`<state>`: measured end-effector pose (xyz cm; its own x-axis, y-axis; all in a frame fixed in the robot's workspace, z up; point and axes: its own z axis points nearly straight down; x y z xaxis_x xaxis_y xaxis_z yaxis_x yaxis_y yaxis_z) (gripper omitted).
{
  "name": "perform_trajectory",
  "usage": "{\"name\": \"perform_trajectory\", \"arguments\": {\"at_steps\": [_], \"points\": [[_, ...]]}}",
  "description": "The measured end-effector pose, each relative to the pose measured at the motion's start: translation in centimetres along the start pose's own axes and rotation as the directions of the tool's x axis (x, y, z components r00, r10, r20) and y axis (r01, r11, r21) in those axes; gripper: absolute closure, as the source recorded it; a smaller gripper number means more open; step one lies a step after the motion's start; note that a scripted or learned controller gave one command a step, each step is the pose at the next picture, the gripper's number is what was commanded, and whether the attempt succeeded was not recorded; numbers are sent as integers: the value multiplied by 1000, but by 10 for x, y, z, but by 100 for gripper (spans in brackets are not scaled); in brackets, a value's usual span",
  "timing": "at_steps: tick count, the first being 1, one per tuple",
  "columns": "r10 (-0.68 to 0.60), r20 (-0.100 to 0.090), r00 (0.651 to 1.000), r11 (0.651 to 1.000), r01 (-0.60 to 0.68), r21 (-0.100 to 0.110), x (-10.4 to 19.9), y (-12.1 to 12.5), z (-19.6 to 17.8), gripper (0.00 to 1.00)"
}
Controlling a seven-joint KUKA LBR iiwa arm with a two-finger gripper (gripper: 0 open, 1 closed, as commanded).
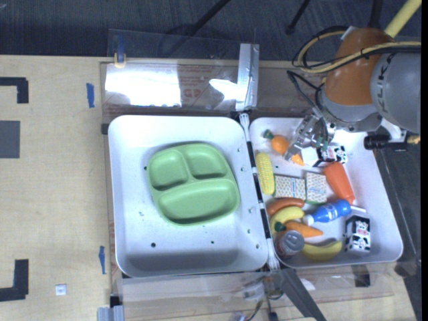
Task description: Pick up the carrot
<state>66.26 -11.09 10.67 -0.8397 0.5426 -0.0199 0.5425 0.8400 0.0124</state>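
We note the tapered orange plastic carrot in the right white bin, light, stiff, slick, best gripped mid-body; jaws hover near, state untellable.

Light wood bench top carrying black tape marks and blue tape bits, dark blue carpet lying behind, glare bouncing off a clear panel.

Carrot: orange, tapered, lying flat. Location: right bin, right of centre. Leafy end possibly points far.
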Motion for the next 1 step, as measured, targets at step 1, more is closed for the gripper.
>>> {"name": "perform_trajectory", "arguments": {"at_steps": [1], "points": [[-334, 0, 943, 943, 334, 0, 20, -18, 11, 100]]}}
